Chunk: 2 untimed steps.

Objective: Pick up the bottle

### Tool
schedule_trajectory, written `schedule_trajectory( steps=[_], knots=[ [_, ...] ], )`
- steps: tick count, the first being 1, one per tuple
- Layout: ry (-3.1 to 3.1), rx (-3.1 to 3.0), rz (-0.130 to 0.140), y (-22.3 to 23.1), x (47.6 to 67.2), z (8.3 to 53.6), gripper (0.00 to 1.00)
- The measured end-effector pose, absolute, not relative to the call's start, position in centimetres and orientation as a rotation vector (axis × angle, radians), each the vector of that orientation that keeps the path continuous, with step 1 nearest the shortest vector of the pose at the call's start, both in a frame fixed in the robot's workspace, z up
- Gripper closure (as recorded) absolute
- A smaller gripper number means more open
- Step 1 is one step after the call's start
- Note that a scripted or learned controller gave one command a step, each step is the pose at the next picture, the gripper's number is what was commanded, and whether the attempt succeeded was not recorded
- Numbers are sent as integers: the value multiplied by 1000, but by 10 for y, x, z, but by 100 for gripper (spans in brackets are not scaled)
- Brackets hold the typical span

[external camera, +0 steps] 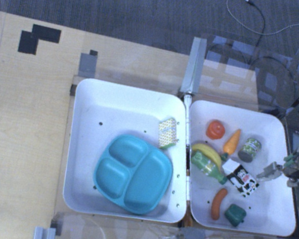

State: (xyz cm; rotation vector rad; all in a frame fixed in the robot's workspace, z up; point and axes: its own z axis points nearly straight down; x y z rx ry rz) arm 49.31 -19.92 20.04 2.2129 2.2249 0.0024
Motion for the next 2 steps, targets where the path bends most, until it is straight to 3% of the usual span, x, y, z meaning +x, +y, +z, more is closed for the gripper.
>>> schedule_trajectory(
  steps=[1, 2],
  knots=[
    [2347, 2086, 2, -113, 548, 149, 0],
    [2493, 1846, 31, -95, 552, 113, 0]
  ],
)
